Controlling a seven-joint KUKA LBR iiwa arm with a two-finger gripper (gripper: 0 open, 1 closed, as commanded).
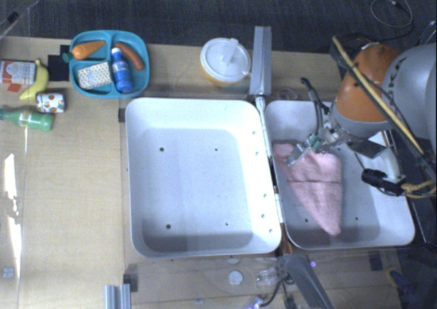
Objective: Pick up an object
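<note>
A pink cloth (321, 188) lies in the right white bin (392, 232), bunched and drawn up to a peak at its top edge. My gripper (311, 149) sits right at that peak, reaching in from the right below the orange band (362, 93). Its fingers look shut on the cloth's upper edge. The rest of the cloth trails toward the bin's near side in a long narrow fold.
The left white bin (198, 178) stands beside the right one. Behind the bins are a white lidded cup (225, 61) and a blue tray (109, 63) of toy food. A banana, a can and a green bottle (27, 119) lie at far left. Cables run along the right.
</note>
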